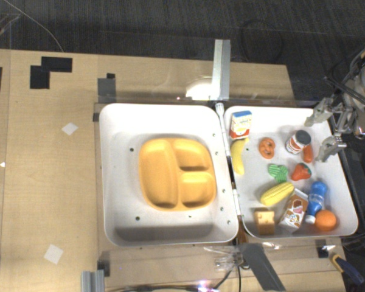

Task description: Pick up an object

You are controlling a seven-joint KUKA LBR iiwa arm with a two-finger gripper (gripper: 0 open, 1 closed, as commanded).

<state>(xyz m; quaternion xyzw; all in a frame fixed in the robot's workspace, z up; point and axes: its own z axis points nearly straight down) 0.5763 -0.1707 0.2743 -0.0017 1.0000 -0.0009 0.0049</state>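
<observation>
**Mia:** Where was the claw (328, 128)?

**Ben:** It was up over the top right corner of the right bin (347, 181). Its two fingers were spread apart, and nothing was between them. One finger (320, 112) was near the top rim and the other was a bit lower.

**Mia:** What was in that bin?

**Ben:** Lots of play food. A little milk carton (241, 124) stood at the top left, with a banana (237, 156) just under it. There was an orange cookie with a face (266, 147), a small can (298, 142), a strawberry (301, 171), something green (278, 173) and a corn cob (276, 193).

**Mia:** And at the bottom?

**Ben:** A brown block (264, 220), a juice box (294, 212), a blue bottle (316, 197) and an orange (325, 220). All of them lay on the bin floor. The can was the nearest one to the claw.

**Mia:** What about the left bin (118, 163)?

**Ben:** It had a yellow tray (175, 172) with three parts, lying in the middle.
</observation>
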